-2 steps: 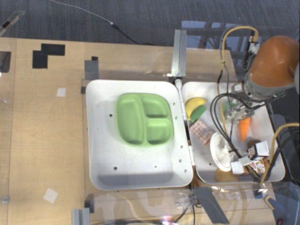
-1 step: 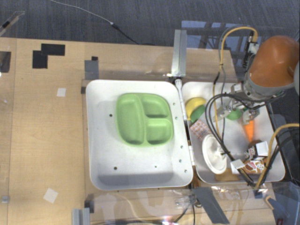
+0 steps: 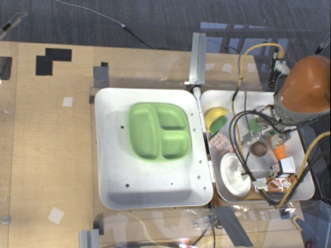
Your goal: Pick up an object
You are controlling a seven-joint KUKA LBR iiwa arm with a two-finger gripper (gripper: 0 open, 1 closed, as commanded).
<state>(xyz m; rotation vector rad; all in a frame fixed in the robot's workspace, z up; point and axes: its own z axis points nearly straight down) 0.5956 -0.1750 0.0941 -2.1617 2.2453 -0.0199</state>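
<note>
The arm (image 3: pixel 305 89) is cut off by the picture's right edge and hides much of the right bin (image 3: pixel 220 190). Beneath it, cables cover the gripper (image 3: pixel 258 148); several small items there are too cluttered to identify.

The wooden bench (image 3: pixel 46 154) is carrying two white bins side by side. The left bin (image 3: pixel 111 185) and the right bin (image 3: pixel 305 187) are sitting touching along the middle, with small white squares (image 3: pixel 56 215) lying on the bare wood.

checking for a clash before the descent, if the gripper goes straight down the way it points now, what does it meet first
Probably the small brown round object under the gripper in the right bin, though cables hide much there and depth is unclear from above.
</note>
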